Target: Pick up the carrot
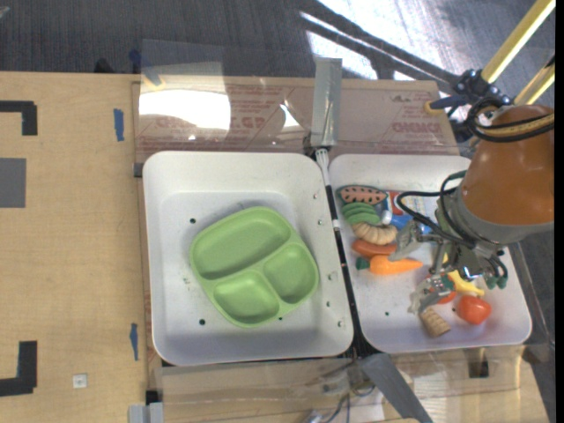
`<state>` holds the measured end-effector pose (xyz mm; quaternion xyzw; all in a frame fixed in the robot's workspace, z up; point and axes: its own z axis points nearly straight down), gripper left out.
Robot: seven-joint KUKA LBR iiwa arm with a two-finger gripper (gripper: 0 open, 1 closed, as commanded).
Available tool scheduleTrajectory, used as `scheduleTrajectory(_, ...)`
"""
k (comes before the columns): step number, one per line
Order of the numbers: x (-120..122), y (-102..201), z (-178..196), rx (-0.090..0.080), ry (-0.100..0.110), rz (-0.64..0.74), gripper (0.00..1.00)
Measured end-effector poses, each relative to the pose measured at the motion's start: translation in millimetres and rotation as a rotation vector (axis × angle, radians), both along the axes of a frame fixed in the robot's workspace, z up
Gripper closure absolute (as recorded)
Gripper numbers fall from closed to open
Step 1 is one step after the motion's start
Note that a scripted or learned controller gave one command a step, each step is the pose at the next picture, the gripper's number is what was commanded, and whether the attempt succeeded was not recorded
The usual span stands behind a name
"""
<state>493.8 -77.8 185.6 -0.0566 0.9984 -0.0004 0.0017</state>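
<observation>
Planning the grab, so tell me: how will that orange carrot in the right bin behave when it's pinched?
The carrot looks like smooth moulded toy plastic, so probably stiff, light and a bit slippery. Its tapered, rounded body may roll or squirt from a pinch. Toys crowd its left end, so it may nudge them.

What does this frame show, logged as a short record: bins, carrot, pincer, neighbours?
left bin: holds a green divided plate
right bin: holds a pile of toy foods
carrot: orange, lying flat near the right bin's middle, ungrasped
pincer: low over the right bin, right of the carrot
near pincer: red tomato, tan cork-like piece
task status: carrot not yet lifted
</observation>
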Motion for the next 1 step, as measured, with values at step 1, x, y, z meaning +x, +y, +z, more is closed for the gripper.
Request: scheduleTrajectory(1, 11.7, -29.6, -84.9, 0.001, -0.003, -0.179, 0.00)
